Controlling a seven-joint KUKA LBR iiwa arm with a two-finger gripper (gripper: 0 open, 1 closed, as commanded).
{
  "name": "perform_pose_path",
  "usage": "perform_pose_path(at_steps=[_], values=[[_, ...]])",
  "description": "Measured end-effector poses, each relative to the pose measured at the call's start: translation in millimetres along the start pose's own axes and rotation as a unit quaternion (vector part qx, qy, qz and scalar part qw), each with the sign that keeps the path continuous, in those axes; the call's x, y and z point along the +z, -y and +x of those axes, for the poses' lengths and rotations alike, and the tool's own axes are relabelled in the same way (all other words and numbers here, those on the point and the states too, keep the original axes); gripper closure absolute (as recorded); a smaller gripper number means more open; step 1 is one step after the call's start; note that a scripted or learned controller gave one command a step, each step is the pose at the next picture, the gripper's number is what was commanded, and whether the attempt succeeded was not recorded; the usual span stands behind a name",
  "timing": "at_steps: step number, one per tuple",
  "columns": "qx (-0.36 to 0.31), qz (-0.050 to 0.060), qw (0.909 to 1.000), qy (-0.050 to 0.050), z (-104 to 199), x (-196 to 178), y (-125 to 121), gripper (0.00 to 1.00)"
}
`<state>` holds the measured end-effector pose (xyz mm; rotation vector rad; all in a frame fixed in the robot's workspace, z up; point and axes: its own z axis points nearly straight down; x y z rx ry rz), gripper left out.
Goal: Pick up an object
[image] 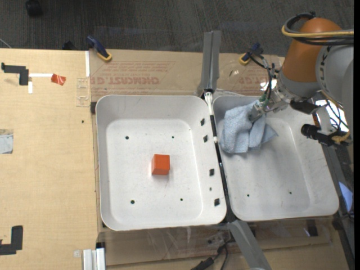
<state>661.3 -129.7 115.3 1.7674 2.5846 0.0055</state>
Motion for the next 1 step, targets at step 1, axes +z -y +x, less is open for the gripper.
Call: perform_pose_path(at_steps=[1], values=[[0.078, 0.005, 0.9969, -0.002, 67.4, -78.1, -24.8, 1.00]])
